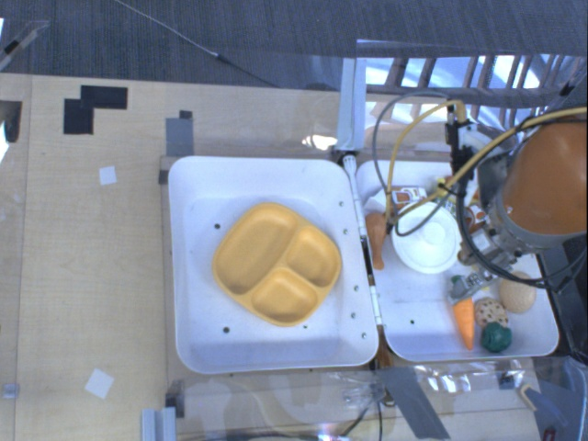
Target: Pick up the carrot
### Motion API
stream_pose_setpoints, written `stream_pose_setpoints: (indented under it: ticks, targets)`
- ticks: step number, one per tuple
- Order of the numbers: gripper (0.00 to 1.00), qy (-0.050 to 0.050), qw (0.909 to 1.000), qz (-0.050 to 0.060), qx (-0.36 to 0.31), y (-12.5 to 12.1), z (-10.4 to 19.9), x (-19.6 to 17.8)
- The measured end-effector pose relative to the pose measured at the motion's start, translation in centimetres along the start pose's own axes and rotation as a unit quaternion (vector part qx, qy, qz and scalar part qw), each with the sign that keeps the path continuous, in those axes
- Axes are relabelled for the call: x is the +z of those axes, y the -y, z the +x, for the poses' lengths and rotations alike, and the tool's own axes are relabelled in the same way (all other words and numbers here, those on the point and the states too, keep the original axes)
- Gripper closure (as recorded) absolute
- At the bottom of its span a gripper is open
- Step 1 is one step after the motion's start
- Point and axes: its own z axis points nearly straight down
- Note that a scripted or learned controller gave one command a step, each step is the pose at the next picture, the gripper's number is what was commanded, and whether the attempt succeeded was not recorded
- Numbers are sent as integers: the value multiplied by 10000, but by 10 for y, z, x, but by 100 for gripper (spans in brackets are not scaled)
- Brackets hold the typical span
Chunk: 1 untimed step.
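Hovering with the gripper (467,286) low over the right bin (542,345), just above the carrot's top end; open or closed, cannot tell from this slant. Sitting in the approach step, judging by that, with nothing visibly gripped.

Passing left to right: leaving the yellow divided plate (277,263) alone in the left bin (188,246); skirting an orange-brown piece (376,237) by the right bin's left wall and the white bowl (427,242) beside it; reaching the carrot (465,323), lying near the front edge, touching or nearly touching the cookie (491,311) and green piece (496,338).

Next, probably: lowering straight onto the carrot, closing across its width, keeping clear of the neighbours.
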Motion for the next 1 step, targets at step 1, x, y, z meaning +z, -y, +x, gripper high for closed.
stream_pose_setpoints:
  ticks: [1]
  targets:
    - [100,-3,9971,26,-764,14,-62,-7]
